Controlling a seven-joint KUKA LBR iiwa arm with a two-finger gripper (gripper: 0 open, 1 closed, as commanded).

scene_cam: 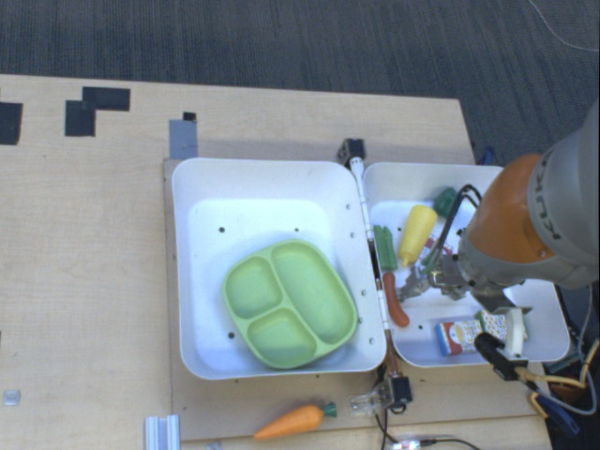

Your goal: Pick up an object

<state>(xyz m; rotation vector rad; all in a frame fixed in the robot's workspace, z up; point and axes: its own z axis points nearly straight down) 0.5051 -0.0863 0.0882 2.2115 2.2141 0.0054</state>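
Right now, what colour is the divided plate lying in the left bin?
Light green: the divided plate shows best in the camera view, lying in the left bin.

Green tray in the left bin, carrot out front
Divided green tray (pixel 290 304) sits in the left white bin (pixel 202 204); a toy carrot (pixel 292 422) lies loose on the pale worktop (pixel 84 279) just below it

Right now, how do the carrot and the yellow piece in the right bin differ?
The carrot is orange with a green tip; the yellow piece has a green end too. The carrot lies on the bench outside both bins; the yellow piece lies inside the right bin. Both look like toy food.
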